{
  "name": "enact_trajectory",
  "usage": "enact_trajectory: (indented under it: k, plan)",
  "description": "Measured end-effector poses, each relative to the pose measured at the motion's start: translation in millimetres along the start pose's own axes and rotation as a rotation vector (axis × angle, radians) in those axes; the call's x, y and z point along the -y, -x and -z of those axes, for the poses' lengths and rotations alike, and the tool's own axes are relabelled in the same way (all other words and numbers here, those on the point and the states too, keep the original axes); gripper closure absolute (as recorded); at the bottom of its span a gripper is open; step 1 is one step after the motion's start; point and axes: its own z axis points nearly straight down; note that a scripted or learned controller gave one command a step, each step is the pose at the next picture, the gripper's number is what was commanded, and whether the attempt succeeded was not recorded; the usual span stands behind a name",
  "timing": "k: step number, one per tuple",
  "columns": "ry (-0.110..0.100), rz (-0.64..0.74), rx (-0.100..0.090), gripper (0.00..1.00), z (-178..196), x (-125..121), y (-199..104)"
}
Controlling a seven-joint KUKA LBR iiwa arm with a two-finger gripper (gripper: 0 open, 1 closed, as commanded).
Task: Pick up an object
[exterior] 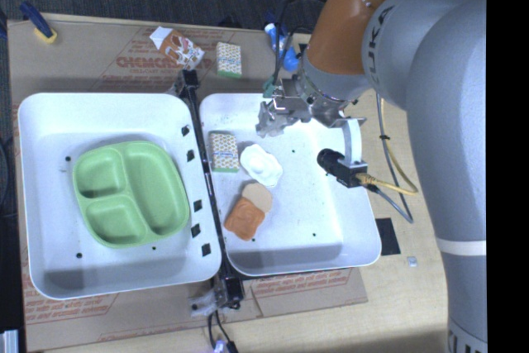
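Looking down on the bench, there's a brown cardboard sheet [124, 62] with red printing under two shallow white bins, and dark carpet-looking floor beyond the far edge. The big grey arm [430, 54] with its orange band [347, 21] comes in from the right and hangs over the right bin [355, 236].

The pincer [273, 118] sits over the far part of that bin, near its back wall. It's a jumble of metal from this angle — I honestly can't tell how wide it's open, and I can't see anything caught in it.

Just below and a bit left of the pincer lies a small patterned packet [222, 150], flat against the bin's left wall. Next to that, right under the pincer, is a white lumpy object [263, 164]. Further down still — well clear of the pincer — is an orange and tan toy food piece [248, 212], touching nothing but the bin floor as far as I can see.

Way off to the pincer's left, the left bin [41, 260] holds a green divided plate [130, 193] with three compartments. Behind the bins on the cardboard sit a crumpled snack wrapper [175, 47] and another small packet [228, 59].
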Motion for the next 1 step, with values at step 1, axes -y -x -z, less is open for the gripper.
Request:
enact_trajectory:
  k: [1]
  plan:
    - [-0.001, 0.0, 0.0, 0.0, -0.3, 0.1, -0.1]
